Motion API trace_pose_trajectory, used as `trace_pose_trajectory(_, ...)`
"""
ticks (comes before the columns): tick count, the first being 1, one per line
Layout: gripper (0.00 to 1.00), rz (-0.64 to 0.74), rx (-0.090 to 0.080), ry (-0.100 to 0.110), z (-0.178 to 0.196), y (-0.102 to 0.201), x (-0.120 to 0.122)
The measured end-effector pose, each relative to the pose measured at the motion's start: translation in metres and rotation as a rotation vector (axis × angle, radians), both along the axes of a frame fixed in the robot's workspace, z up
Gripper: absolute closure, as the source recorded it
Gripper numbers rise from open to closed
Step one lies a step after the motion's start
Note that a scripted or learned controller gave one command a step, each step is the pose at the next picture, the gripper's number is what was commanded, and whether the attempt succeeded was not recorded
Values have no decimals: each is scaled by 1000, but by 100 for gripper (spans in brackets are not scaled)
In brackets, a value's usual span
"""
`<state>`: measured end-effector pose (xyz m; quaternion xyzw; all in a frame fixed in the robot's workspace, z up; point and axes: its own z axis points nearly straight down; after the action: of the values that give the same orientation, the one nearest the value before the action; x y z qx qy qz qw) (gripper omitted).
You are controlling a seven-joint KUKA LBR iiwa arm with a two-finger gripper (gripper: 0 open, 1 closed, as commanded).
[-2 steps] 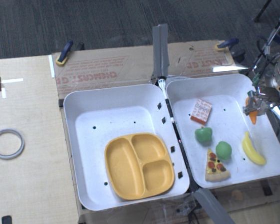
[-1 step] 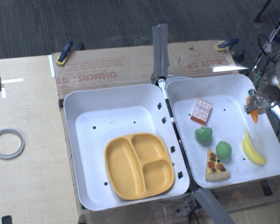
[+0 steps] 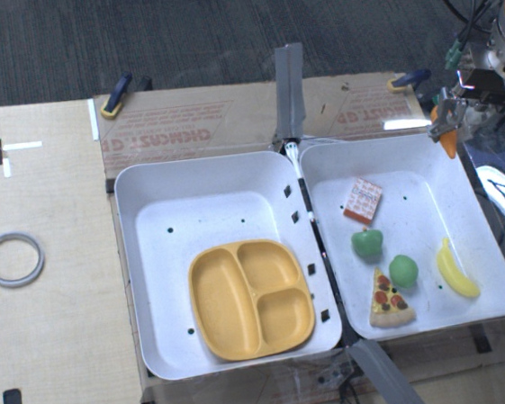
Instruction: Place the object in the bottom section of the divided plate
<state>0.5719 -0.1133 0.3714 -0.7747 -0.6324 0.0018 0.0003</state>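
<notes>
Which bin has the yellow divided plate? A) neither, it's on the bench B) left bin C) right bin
B: the yellow divided plate lies in the left bin, while the right bin holds the toy foods, such as the banana and pizza slice.

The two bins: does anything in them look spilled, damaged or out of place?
Nothing stands out. The yellow divided plate lies flat in the left bin; the toy foods, including the banana and pizza slice, lie apart in the right bin.
</notes>
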Motion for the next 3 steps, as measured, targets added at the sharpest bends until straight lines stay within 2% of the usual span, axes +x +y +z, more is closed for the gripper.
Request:
trace_pose_trajectory(1, 100, -87, 0, 1, -88, 93, 45)
trace_pose_trajectory(2, 100, 8, 0, 2, -126, 172, -2)
trace_pose_trajectory(3, 100, -202, -2, 3, -166, 254, -2)
